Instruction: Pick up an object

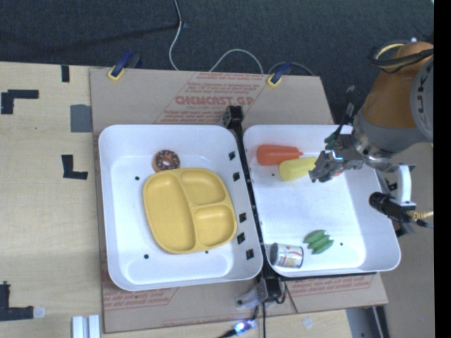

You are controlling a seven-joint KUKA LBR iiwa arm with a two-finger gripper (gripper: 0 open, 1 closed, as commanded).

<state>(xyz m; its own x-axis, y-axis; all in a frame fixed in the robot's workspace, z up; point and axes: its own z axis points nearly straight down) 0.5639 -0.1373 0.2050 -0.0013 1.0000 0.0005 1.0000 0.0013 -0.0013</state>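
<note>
Cardboard-lined tabletop [204,104], two white bins | gripper [325,167] over right bin [352,259], finger state cannot be told | nearest object: yellow banana-like toy [296,167], just left of gripper, long axis roughly left-right, orange carrot [278,153] alongside behind it.

Dark blue carpet [282,13] lies at the far side, crossed by a thin white cable [174,44]. A pale wooden bench [42,210] with black tape marks [70,167] carries a printed cardboard sheet [211,101], clipped at its far edge.
</note>
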